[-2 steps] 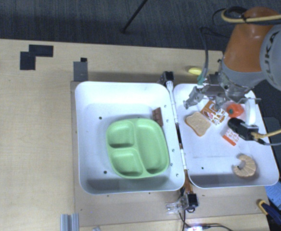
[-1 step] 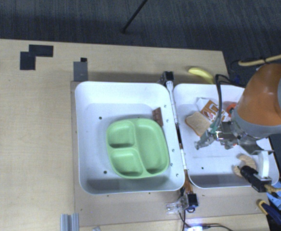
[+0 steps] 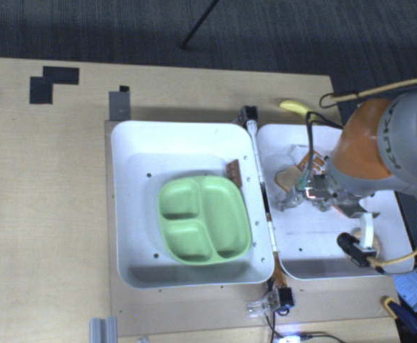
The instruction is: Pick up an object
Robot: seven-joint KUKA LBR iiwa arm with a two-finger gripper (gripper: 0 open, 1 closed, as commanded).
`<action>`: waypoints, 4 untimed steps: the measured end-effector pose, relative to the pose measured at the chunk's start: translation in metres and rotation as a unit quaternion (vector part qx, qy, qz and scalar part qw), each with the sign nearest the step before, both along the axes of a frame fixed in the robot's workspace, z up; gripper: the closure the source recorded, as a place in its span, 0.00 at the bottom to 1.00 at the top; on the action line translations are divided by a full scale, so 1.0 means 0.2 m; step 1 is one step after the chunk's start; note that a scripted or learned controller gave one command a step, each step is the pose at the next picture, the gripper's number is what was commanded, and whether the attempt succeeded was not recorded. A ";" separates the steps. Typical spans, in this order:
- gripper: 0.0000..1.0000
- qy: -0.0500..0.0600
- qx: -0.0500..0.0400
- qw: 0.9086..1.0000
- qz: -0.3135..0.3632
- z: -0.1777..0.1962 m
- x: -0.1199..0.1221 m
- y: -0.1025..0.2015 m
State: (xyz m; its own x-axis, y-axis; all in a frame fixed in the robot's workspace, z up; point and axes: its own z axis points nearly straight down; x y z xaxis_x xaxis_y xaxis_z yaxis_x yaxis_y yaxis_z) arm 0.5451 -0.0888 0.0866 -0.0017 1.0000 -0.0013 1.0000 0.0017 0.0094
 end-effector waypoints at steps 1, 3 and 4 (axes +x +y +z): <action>1.00 -0.002 0.000 1.000 0.000 0.06 0.01 0.00; 0.00 0.003 0.000 1.000 0.002 0.49 0.28 -0.26; 0.00 0.003 0.000 1.000 0.001 0.06 0.50 -0.07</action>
